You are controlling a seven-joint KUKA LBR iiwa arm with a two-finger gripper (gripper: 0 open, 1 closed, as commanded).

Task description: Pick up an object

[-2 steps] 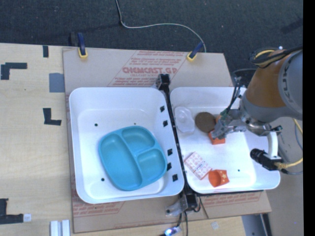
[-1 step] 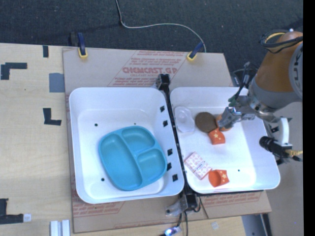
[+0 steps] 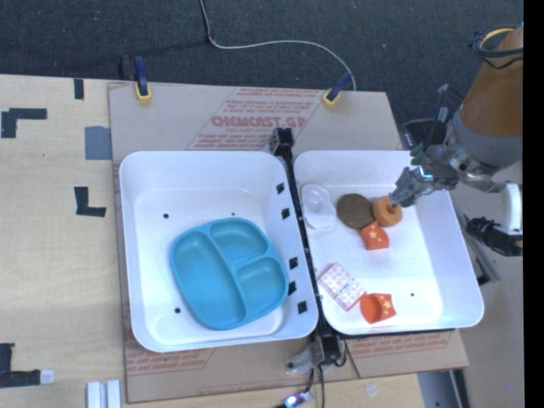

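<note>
The orange round object (image 3: 388, 212) lies in the right bin (image 3: 442, 313), directly at the tip of the gripper (image 3: 403, 194), and we judge the two to be touching or very nearly so. We cannot tell how the gripper is set, since its end is small and partly blurred. We note the arm (image 3: 493, 100) entering over the bin's right wall, grey with an orange section above the wrist.

Just beyond the gripper tip, to its left, sits a brown disc (image 3: 354, 210), beside the orange round object. Just below the tip is an orange block (image 3: 376, 237). Further left of the disc we see a clear cup (image 3: 316, 202) near the bin divider. Well below the gripper lie a pink patterned packet (image 3: 340, 285) and a second orange piece (image 3: 377, 307). Far to the gripper's left, the left bin (image 3: 144, 185) holds a blue divided plate (image 3: 229, 271).
</note>
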